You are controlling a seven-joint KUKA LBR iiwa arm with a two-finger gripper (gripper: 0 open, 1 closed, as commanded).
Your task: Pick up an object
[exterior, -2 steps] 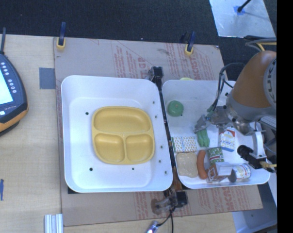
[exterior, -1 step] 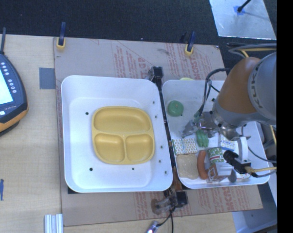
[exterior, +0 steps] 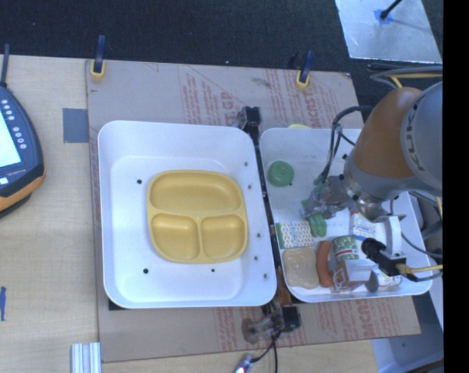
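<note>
I see the gripper [exterior: 318, 202] low in the right bin [exterior: 297, 142], just above a small green piece [exterior: 318, 225]; I cannot tell its state. A green round lid [exterior: 280, 173] lies at its ten o'clock, a can [exterior: 345, 253] at five.

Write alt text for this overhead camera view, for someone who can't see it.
A grey and orange robot arm reaches into the right white bin, above small items including a green round piece. The left white bin holds a yellow divided tray.
</note>
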